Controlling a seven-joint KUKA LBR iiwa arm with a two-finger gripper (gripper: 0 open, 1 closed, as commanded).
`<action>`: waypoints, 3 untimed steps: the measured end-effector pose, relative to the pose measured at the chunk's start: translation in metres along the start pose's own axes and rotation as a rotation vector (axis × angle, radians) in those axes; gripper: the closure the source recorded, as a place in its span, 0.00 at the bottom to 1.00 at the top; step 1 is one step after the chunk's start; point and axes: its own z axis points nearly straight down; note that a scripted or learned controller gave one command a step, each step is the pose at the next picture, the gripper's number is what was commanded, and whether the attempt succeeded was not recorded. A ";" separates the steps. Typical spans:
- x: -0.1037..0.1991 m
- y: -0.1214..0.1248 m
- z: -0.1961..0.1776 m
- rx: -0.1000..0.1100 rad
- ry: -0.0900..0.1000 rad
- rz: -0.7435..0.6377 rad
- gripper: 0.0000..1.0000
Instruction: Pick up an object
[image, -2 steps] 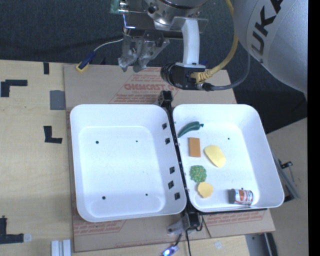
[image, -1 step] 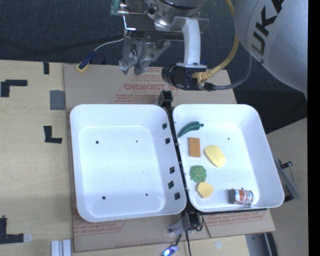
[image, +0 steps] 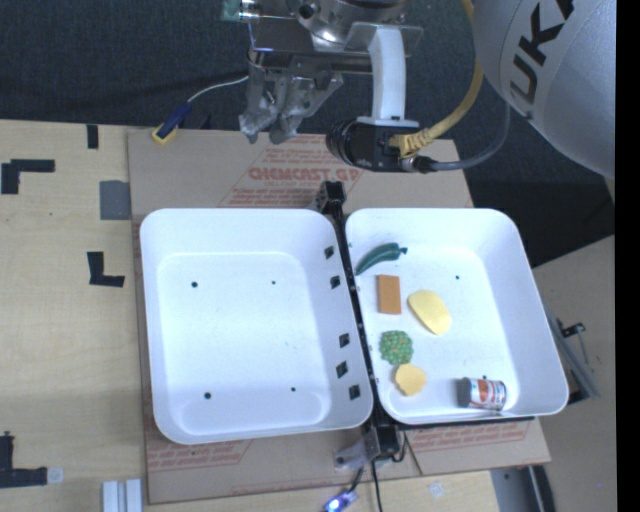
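The cardboard sheet (image: 300, 180) covers the middle of the bench and bears two shallow white bins set side by side, their inner rims touching along a row of black clips. The left bin (image: 160, 300) is the nearer to the picture's left edge; the right bin (image: 510, 260) holds all six small objects. The grey arm (image: 560, 60) enters at the upper right, and its gripper (image: 272, 125) hangs above the cardboard beyond the far rim of the left bin, well apart from every object; whether its fingers are spread or pressed together cannot be told. In the right bin, a yellow oval piece (image: 430, 312) lies near the centre, with an orange block (image: 388, 293) just beside it to the left. A green pepper (image: 380, 256) lies close to the inner rim. A green bumpy ball (image: 396, 346) sits just above a small yellow piece (image: 410, 380), and a small can (image: 484, 393) lies on its side near the front rim.
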 end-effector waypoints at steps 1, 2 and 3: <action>0.001 0.000 -0.010 0.001 -0.001 -0.002 1.00; 0.001 0.000 -0.019 0.002 -0.002 -0.003 1.00; 0.002 0.000 -0.029 0.004 -0.002 -0.005 1.00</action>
